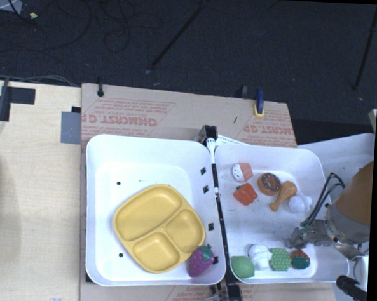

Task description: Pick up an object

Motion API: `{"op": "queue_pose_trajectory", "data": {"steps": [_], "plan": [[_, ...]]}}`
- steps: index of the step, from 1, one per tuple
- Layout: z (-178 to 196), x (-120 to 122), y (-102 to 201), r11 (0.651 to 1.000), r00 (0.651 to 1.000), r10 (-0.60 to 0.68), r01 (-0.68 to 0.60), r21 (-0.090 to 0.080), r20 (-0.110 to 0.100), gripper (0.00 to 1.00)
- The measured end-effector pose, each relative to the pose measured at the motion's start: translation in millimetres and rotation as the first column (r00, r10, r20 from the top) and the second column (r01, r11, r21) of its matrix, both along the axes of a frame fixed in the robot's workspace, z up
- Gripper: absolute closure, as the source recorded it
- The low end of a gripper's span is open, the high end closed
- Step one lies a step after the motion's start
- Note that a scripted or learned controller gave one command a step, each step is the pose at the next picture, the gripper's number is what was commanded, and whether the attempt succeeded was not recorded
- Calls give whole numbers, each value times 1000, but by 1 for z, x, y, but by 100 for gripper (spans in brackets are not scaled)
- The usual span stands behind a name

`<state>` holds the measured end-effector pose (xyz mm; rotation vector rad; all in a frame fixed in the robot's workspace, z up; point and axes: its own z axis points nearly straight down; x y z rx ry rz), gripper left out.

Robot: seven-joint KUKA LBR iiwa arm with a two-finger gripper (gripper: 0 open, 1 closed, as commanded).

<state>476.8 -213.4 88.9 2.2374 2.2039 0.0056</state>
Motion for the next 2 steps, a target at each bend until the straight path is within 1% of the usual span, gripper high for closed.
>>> {"op": "queue_pose_trajectory", "data": {"steps": [2], "plan": [[0,0,0,1000,1000,-1,1,0,0,100]]}}
